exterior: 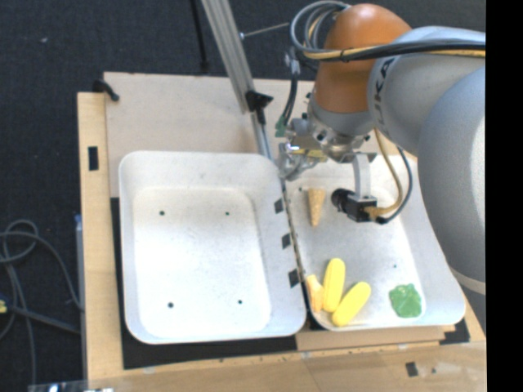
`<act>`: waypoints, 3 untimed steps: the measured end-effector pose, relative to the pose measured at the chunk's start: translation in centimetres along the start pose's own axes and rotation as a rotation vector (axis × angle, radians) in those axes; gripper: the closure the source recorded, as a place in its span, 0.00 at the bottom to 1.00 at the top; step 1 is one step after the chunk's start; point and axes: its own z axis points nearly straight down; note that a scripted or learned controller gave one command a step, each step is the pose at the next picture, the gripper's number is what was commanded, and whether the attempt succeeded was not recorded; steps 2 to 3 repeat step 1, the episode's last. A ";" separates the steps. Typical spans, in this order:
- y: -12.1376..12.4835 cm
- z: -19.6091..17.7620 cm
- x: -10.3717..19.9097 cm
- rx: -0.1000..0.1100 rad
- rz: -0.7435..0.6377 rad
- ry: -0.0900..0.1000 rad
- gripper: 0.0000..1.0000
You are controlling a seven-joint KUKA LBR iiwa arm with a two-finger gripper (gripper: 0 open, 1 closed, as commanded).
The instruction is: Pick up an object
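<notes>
The right bin (425,243) holds a tan cone (315,206) near its far left, point toward me. Two yellow oblong pieces (333,282) (352,303) lie side by side at its near edge, with a small orange piece (312,283) just left of them. A green lump (405,300) rests in the near right corner. My gripper (295,162) hangs under the orange-banded wrist, over the far left corner of the right bin, close to the divide between the bins. It sits a little beyond and left of the cone, and I see nothing held in it.
The left bin (131,219) lies beside the right one, with their rims meeting down the middle. A slanted metal rail (233,55) rises behind the bins next to my gripper. The grey arm covers the right bin's far right part.
</notes>
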 end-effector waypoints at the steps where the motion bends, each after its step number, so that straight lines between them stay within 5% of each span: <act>1: -1.7 -1.0 4.4 0.000 -0.001 0.001 1.00; 3: -1.7 -1.0 4.4 0.000 -0.001 0.001 1.00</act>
